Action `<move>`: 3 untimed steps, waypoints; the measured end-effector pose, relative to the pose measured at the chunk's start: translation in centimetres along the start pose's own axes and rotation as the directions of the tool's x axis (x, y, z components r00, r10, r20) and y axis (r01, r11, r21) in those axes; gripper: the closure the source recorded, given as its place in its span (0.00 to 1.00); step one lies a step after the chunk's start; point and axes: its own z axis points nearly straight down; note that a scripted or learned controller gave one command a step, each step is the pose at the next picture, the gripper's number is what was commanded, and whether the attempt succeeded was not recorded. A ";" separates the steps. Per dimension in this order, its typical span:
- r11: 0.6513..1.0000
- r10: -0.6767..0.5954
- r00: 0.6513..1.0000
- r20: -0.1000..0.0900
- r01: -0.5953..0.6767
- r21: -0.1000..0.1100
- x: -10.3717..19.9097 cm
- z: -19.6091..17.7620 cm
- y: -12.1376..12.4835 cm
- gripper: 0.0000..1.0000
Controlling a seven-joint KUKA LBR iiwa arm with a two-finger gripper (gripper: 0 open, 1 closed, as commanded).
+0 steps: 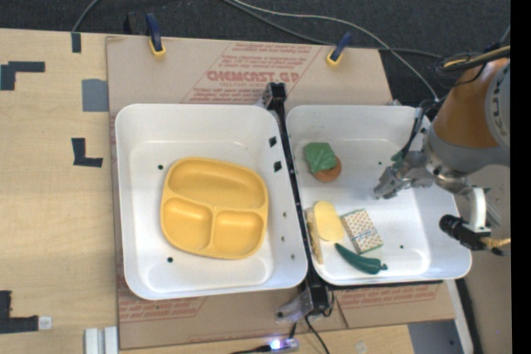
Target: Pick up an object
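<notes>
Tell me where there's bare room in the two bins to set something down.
Right bin: bare floor along the far wall, behind the green-topped toy, and at the near right corner. Crowded near the divider: yellow piece, patterned packet, green pepper. Left bin: just a strip around the yellow divided plate.

yellow tray (216, 207), 2 white bins (133, 178) — green pepper (361, 259), checkered packet (362, 230)
</notes>
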 end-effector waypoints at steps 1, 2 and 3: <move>1.000 0.000 1.000 0.001 0.000 -0.005 0.8 -4.5 -0.1 1.00; 1.000 0.001 1.000 0.002 -0.001 -0.006 0.8 -9.3 -0.9 1.00; 1.000 0.000 1.000 0.002 0.000 -0.006 0.8 -13.5 -0.9 1.00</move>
